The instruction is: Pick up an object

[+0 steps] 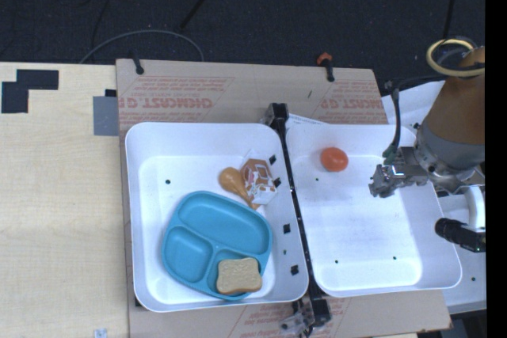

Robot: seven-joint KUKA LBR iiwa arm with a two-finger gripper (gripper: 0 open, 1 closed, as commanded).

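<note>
Across the pale wooden counter, a cardboard sheet is laid, and on it two shallow white bins are set side by side, touching along a dark divider. At the right edge, the grey arm with its orange band is seen reaching in over the right bin. The left bin is occupied by a blue compartment plate, which lies toward its near side. A slice of bread is seen resting in the plate's near right compartment. Beyond the plate, toward the far right of the same bin, a brown chicken drumstick toy is found just beside a small crumpled packet; the two appear to touch. In the right bin, a small orange-red ball lies on the floor near the far wall, apart from everything else. The gripper hangs over the right side of that bin, to the right of the ball and slightly nearer. Whether the jaws are apart or together cannot be told, and nothing is seen between them.
</note>
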